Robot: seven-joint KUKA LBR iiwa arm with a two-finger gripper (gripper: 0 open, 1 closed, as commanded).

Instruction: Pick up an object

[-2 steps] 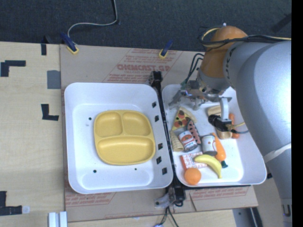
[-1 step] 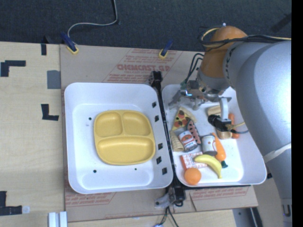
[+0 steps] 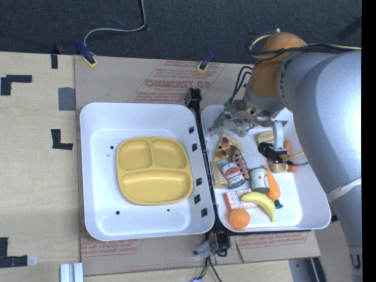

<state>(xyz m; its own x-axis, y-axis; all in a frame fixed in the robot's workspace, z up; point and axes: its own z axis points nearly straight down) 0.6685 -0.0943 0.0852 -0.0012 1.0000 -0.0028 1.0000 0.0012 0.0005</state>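
Observation:
My gripper (image 3: 239,120) hangs over the back of the right bin (image 3: 311,207), below the orange band (image 3: 267,78) of the arm. Just in front of it lies a toy pizza slice (image 3: 224,147). Further forward are a red-labelled can (image 3: 233,173), a small silver can (image 3: 258,178), a carrot (image 3: 272,185), a banana (image 3: 259,202) and an orange (image 3: 239,218). Nothing can be seen held in the gripper.
The left bin (image 3: 94,157) holds a yellow divided plate (image 3: 154,170). A black divider (image 3: 198,140) runs between the two bins. More small items (image 3: 279,148) crowd the right bin's back right, under the grey arm (image 3: 329,116). Cardboard (image 3: 158,84) lies beneath both bins.

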